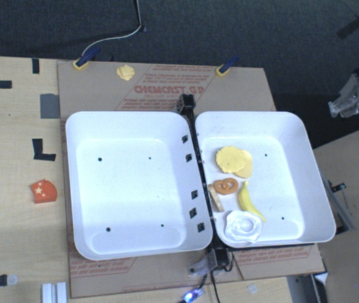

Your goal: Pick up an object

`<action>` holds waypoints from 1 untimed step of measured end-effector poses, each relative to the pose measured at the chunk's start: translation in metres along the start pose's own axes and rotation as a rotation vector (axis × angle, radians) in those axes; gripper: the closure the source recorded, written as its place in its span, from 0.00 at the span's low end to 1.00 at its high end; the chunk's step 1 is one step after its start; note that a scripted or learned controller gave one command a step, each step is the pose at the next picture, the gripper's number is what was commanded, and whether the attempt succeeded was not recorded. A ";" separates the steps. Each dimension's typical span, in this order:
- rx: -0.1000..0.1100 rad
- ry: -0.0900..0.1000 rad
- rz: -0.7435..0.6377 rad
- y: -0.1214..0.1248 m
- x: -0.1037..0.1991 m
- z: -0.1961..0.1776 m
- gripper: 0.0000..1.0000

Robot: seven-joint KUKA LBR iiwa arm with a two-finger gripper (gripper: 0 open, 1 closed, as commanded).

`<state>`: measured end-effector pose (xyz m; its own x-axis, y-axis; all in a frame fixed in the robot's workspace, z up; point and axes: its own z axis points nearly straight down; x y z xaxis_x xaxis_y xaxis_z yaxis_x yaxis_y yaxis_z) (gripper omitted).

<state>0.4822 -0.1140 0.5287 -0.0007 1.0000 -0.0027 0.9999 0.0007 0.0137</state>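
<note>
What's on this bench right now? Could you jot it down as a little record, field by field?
right white bin: flat yellow round piece, brown pretzel-shaped piece, small tan stick, yellow banana-shaped piece, white lumpy piece
left white bin: beside the right one, rims meeting
cardboard sheet: small yellow lump behind the bins
wooden bench: orange-red piece left of the bins
arm: grey part at right edge, away from the bins

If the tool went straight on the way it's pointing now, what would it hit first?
Probably the upper right rim of the right bin. The tool is blurred, so its heading and height are uncertain.
</note>
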 end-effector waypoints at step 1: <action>0.013 -0.002 0.010 0.000 -0.104 -0.006 1.00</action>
<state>0.4826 -0.2183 0.5352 0.0090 0.9999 -0.0044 1.0000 -0.0090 0.0004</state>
